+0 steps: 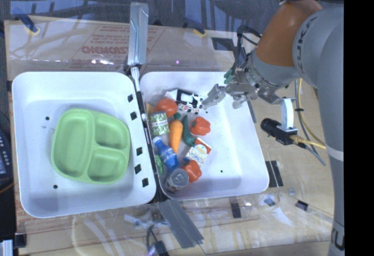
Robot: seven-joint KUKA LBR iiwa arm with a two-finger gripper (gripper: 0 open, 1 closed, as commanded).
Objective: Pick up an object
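Note:
My gripper point(209, 99) hangs over the back of the right bin point(234, 155), just right of a black-and-white patterned item point(187, 96). Nothing shows held in it. A heap lies along the bin's left side: a red tomato-like piece point(166, 107), a green-labelled can point(158, 124), an orange carrot point(176, 132), a red pepper point(201, 126), a blue bottle point(167, 154), a small carton point(198, 151) and a grey can point(177, 180). The gripper is above and to the right of the red pepper.
The left bin point(29, 132) holds a green divided plate point(90, 145). The right half of the right bin's floor is bare white. A metal strip point(138, 33) stands at the back between the bins. Tape scraps lie on the bench in front.

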